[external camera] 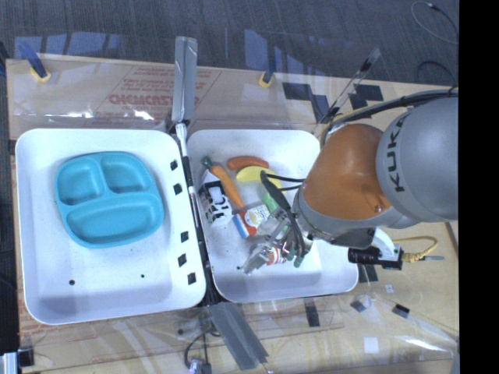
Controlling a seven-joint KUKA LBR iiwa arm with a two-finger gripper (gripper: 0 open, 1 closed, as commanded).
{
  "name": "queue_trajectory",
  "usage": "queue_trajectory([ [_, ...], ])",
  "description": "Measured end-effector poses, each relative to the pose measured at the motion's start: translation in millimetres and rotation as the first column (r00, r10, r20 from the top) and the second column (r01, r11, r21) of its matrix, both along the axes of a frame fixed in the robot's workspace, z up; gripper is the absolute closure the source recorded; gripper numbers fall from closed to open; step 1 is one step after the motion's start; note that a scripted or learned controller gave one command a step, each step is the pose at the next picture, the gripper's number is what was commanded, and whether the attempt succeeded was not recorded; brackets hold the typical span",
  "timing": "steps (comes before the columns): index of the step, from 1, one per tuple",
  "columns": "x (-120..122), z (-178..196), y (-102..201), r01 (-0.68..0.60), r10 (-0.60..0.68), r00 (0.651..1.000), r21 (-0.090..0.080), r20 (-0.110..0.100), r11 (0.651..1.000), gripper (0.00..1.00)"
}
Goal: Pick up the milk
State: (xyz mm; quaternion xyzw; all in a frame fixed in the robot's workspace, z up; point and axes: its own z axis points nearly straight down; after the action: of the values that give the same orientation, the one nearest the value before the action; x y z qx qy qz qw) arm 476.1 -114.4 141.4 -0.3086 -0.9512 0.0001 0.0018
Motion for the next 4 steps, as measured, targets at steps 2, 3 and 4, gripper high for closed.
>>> queue_trajectory([
  [2,123,51,32,0.384,-0.384,0.923,-0.001,0.005,0.923,0.00],
  [3,75,93,61,0.315,-0.315,0.949,-0.001,0.002,0.949,0.00],
  [4,12,51,93,0.215,-0.215,0.977,-0.002,0.000,0.977,0.00],
])
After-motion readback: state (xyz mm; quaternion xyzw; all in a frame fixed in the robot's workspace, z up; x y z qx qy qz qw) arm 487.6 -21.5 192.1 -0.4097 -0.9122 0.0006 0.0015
